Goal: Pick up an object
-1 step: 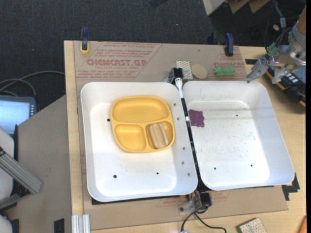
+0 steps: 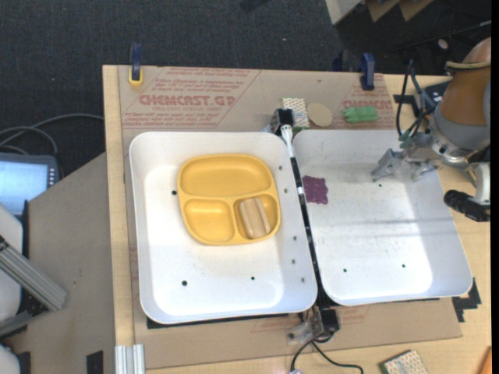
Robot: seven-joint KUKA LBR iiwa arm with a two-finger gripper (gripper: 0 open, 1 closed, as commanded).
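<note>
A yellow divided plate (image 2: pixel 226 197) lies in the left bin (image 2: pixel 218 294), and a tan bread-like piece (image 2: pixel 252 216) rests in its lower right compartment. A small purple object (image 2: pixel 315 188) lies flat at the left side of the right bin (image 2: pixel 390 263). My gripper (image 2: pixel 403 164) hangs over the upper right part of the right bin, well to the right of the purple object, with its grey fingers spread apart and nothing between them.
Behind the bins on the bench lie a green object (image 2: pixel 360 114), a tan round disc (image 2: pixel 320 114) and a small checkered tag (image 2: pixel 294 105). Blue clamps (image 2: pixel 366 70) hold the board's back edge. Cables run along the arm at the right.
</note>
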